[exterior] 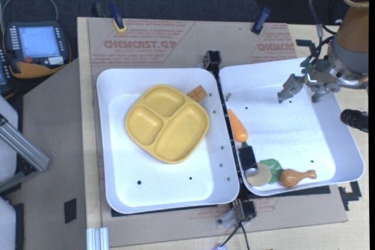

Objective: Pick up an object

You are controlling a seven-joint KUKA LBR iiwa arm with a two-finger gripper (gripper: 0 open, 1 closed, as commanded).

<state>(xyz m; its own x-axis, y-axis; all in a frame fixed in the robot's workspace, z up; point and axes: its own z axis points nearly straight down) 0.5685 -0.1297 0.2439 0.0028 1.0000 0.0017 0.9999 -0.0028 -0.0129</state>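
Carrot (237, 125) lies lengthwise along the bin's (328, 126) left wall, tip seemingly rearward.

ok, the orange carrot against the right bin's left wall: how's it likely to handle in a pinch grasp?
The carrot looks like smooth moulded plastic, so probably rigid, light and a bit slippery. Its tapered, rounded shape may roll or squirt out if pinched near the tip. It lies against the right bin's left wall, so finger clearance there looks tight.

fixed overhead camera, slanted, both bins (111, 143)
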